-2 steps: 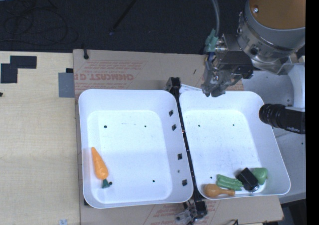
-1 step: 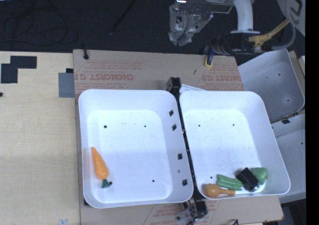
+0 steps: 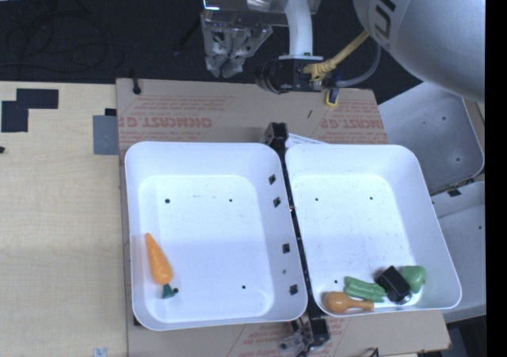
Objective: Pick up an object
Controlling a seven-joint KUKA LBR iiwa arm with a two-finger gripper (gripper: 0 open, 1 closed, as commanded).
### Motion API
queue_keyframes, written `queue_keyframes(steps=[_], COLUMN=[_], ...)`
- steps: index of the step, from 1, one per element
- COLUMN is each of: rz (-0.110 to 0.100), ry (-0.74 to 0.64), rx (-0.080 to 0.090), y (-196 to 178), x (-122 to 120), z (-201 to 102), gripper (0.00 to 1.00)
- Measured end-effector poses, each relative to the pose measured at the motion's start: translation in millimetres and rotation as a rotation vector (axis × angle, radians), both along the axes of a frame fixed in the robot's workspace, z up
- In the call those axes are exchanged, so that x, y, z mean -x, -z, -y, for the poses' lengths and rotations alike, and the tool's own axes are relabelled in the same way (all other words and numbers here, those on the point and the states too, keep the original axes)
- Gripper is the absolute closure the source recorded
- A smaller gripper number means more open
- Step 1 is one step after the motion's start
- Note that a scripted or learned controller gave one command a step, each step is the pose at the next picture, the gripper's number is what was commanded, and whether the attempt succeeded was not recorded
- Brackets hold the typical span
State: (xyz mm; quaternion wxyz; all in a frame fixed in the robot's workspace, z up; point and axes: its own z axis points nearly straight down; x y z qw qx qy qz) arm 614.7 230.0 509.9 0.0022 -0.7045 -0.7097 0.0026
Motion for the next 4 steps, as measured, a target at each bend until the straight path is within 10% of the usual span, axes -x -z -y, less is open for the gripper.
queue_keyframes(steps=[1,2,3,4], rz=[0.006,0.004,-0.002,0.008], ry=[0.014,0.0,0.01,0.015], rx=[0.003,-0.001,0.003,0.002], y=[-29,-27,24,-31], x=[-31,-29,-29,-29], z=[70,-18,-12,78], gripper=[1.0,1.0,1.0,1.0])
